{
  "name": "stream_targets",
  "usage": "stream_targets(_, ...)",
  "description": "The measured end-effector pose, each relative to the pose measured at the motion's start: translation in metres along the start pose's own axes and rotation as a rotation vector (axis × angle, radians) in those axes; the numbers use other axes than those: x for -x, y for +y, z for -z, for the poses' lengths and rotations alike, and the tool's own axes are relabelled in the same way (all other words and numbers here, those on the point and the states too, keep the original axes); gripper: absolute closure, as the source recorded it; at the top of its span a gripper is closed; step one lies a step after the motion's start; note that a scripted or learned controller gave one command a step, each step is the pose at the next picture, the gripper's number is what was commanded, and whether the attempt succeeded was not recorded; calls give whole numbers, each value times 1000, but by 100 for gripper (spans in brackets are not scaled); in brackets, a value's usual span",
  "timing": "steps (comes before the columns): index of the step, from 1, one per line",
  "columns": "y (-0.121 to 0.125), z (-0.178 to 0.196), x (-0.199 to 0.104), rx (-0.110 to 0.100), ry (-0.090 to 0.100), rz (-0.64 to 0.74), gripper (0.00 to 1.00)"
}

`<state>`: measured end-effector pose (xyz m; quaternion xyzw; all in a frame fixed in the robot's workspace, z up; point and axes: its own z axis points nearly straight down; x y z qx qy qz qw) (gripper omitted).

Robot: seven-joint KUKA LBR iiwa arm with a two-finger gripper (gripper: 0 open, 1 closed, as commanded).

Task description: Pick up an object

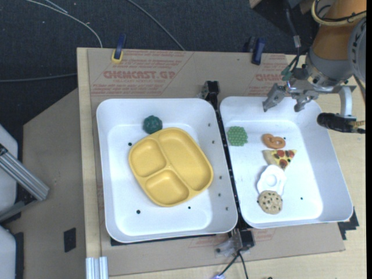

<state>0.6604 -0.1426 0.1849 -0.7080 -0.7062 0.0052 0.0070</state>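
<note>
The right bin (325,173) holds a green round piece (237,135) at its left, a small pretzel (273,140), a pizza slice (280,156), a white fried egg (271,180) and a cookie (269,202). My gripper (286,100) hangs over the far edge of the right bin, open, with nothing between its fingers. It sits up and to the right of the green piece and above the pretzel. The left bin (113,156) holds a yellow divided plate (168,166) and a dark green broccoli piece (153,123).
The arm, with its orange band (343,10), comes in from the upper right. A black handle-like part (340,121) juts out over the right bin's far right rim. Blue clamps (119,46) (256,50) sit on the board's back edge. A black clip (210,89) stands between the bins.
</note>
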Motion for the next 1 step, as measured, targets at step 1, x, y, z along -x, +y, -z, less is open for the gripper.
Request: stream_targets(1, 3, 10, 0, 16, -2, 3, 0)
